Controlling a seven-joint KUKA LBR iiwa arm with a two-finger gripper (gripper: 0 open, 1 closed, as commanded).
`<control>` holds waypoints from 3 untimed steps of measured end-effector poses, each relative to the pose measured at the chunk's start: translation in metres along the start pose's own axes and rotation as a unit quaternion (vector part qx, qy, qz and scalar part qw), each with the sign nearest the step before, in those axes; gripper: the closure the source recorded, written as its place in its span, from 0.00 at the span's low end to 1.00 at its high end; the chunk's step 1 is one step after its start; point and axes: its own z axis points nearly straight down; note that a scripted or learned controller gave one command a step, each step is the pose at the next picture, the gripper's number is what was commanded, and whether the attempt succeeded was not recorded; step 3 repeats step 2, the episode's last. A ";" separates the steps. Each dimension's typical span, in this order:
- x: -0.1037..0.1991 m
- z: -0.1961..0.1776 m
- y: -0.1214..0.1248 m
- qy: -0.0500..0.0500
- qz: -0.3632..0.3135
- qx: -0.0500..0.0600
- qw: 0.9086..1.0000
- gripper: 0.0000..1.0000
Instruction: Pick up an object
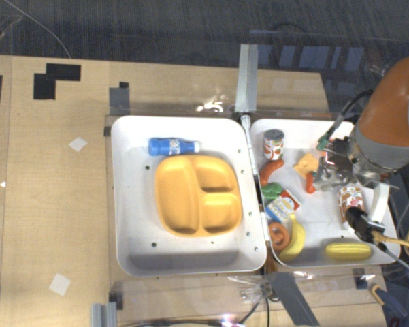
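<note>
**Mia:** Where is the pincer (pixel 329 170) right now?

**Ben:** It hangs low over the right bin (pixel 388 125), up near its far side. It sits under the big orange band of the arm (pixel 395 114). The arm comes in from the right and bends down into the bin.

**Mia:** Is the pincer open or closed?

**Ben:** I cannot tell. It is small and dark from up here, with wires around it. I see nothing held in it.

**Mia:** What is closest to it?

**Ben:** A yellow-orange piece (pixel 306 163) lies just beside it, to the left. A small orange-red thing (pixel 311 184) lies close below. I think the arm is low there because it wants one of those two.

**Mia:** What else could it pick?

**Ben:** A little can (pixel 273 144) stands upright by the bin's left wall. A packet (pixel 351 203) lies under the arm. A long yellow thing (pixel 348 251) lies by the near wall, and a banana (pixel 294 241) is at the near left corner. More toys are piled along the left wall, touching each other.

**Mia:** Why are they all in that bin?

**Ben:** I think the low walls keep them from rolling off the counter (pixel 47 203).

**Mia:** And the left bin (pixel 129 203)?

**Ben:** It holds a yellow tray (pixel 196 195) and a blue bottle (pixel 171 146) lying on its side, well apart from the arm.
</note>
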 end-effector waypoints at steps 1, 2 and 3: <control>-0.070 0.088 -0.003 -0.003 0.032 0.007 0.999 1.00; -0.045 0.025 0.013 -0.002 0.206 0.003 0.979 1.00; -0.045 0.025 0.013 -0.002 0.206 0.003 0.979 1.00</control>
